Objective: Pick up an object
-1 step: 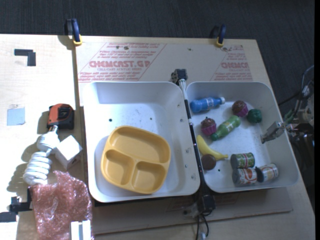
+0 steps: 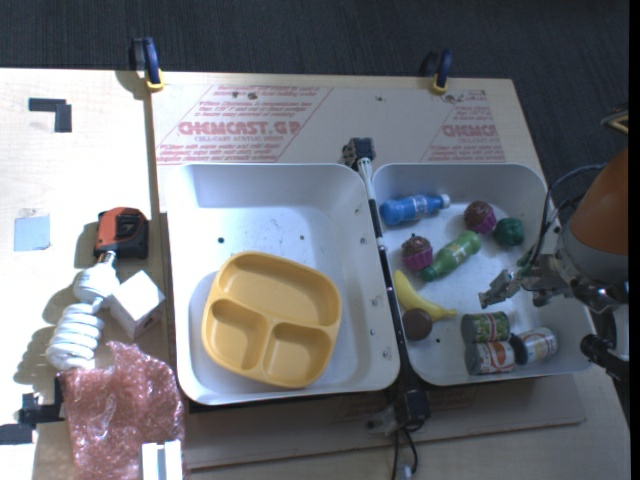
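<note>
Looking at the gripper (image 2: pixel 503 290) over the right bin (image 2: pixel 440 368), we cannot tell how its jaws stand, and we see nothing held between them. Just below them stand two cans (image 2: pixel 487 342), with a small jar (image 2: pixel 536 346) lying beside, its long axis running left-right. To the jaws' left lies a banana (image 2: pixel 418 299), its tip toward a brown ball (image 2: pixel 417 323). Beyond them, a green bottle (image 2: pixel 451 256) slants up-right, and farther still a blue bottle (image 2: pixel 412 208) lies crosswise, cap pointing right. The left bin (image 2: pixel 260 198) holds a yellow tray (image 2: pixel 270 318).
</note>
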